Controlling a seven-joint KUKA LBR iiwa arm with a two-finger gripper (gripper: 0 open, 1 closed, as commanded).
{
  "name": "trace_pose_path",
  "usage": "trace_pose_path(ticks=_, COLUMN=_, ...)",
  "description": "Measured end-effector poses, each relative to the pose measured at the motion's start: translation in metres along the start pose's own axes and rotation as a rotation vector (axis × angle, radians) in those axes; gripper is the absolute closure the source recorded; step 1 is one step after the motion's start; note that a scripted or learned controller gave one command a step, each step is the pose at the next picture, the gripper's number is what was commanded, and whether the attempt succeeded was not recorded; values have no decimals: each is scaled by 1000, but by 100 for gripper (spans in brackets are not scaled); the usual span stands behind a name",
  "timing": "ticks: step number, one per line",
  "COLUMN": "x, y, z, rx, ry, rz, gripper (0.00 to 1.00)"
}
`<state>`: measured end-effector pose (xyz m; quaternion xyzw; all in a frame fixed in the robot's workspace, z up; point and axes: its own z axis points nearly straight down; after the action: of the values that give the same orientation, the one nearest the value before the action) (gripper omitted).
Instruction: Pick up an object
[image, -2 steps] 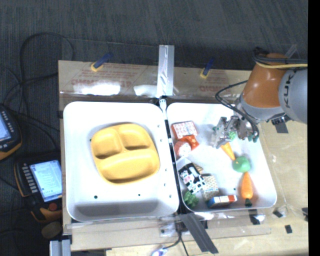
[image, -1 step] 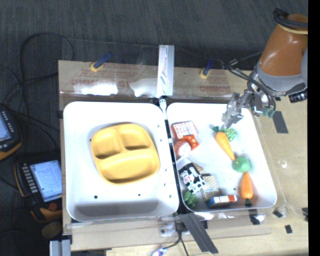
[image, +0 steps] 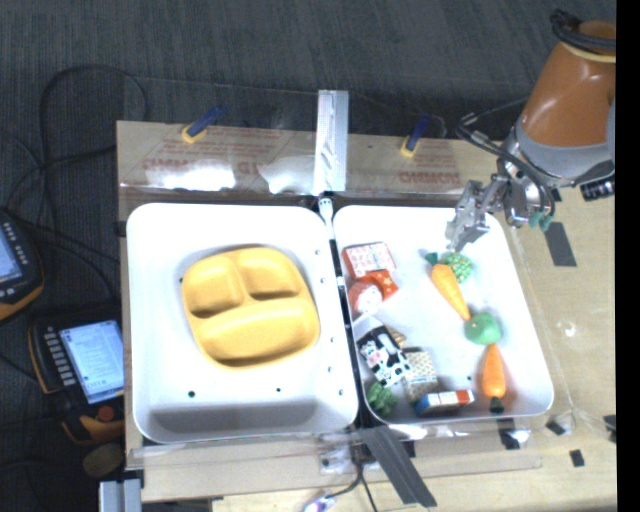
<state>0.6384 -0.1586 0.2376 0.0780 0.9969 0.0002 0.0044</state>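
Note:
My gripper (image: 466, 232) hangs over the back of the right bin (image: 530, 330), fingers open with nothing between them. Its tips are just above the green leafy top of an orange carrot (image: 451, 287) that lies slanted on the bin floor. Nearer the front lie a green round fruit (image: 482, 327) and a second orange carrot (image: 491, 372). On the bin's left side are a red box (image: 366, 258), a red and white packet (image: 372, 293), a black and white patterned toy (image: 379, 353), a small speckled box (image: 419, 368), a blue and red item (image: 443, 401) and a green leafy piece (image: 380, 398).
The left bin (image: 150, 380) holds a yellow divided tray (image: 250, 303). A metal divider post (image: 331, 140) stands behind the seam between the bins. Handheld devices (image: 85, 360) and cables lie left of the bench. The arm's orange band (image: 565, 90) is at the upper right.

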Motion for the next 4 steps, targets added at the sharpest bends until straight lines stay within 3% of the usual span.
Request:
trace_pose_path(ticks=2, x=-2, y=1, z=-20, rx=0, ry=-9, rz=-1, gripper=100)
trace_pose_path(ticks=3, x=-2, y=1, z=-20, rx=0, ry=-9, rz=-1, gripper=0)
trace_pose_path(ticks=4, x=13, y=33, z=123, rx=1, ry=8, rz=201, gripper=0)
